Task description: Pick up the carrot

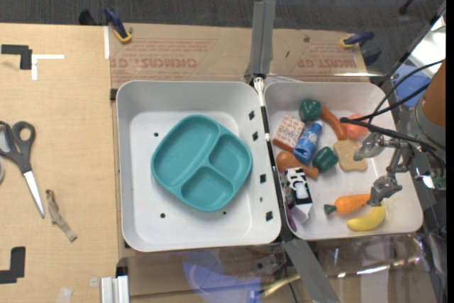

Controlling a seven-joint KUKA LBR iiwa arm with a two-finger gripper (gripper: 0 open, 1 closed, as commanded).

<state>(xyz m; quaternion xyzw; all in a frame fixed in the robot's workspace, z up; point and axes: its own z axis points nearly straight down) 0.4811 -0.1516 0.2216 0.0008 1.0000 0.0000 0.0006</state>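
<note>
The carrot (350, 204), orange with a small green stem at its left end, lies near the front of the right bin (404, 223), just above a yellow banana (367, 218). My gripper (376, 168) reaches in from the right and hovers over the bin's right part, just above and to the right of the carrot. Its two fingers stand apart, so it is open, with nothing between them. One fingertip (385, 189) is close to the carrot's right end; whether it touches the carrot I cannot tell.
Crowded in the right bin are a blue bottle (307, 141), a tan cookie (350, 156), green pieces (325, 158), a small printed box (289, 130) and a long orange piece (332, 122). The left bin (135, 152) holds a teal divided plate (203, 162). Scissors (23, 160) lie far left.
</note>
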